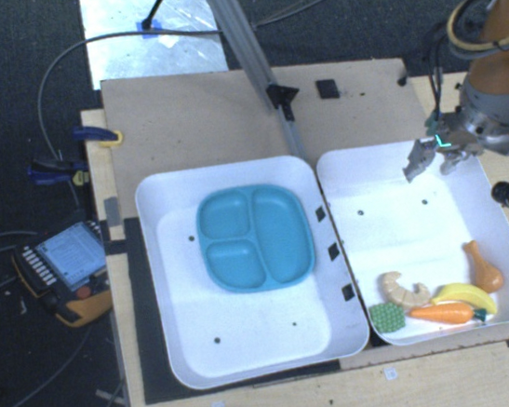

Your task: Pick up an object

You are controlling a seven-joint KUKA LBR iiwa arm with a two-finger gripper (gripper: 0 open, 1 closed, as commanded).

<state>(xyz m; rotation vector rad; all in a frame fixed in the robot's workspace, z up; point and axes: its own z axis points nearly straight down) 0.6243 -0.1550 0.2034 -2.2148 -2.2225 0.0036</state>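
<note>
Several toy foods lie in the near corner of the right bin (397,215): a tan curled piece (403,289), a green lump (388,317), an orange carrot (442,314), a yellow banana (464,293) and a brown drumstick (482,267). My gripper (436,163) hangs over the far right part of that bin, well behind the foods. Its fingers (416,168) stand open with nothing between them.
A blue divided plate (255,237) rests in the left bin (177,284). A slanted grey pole (245,35) crosses the back of the bench. Cables, clamps and a handheld device (67,271) lie left of the bench.
</note>
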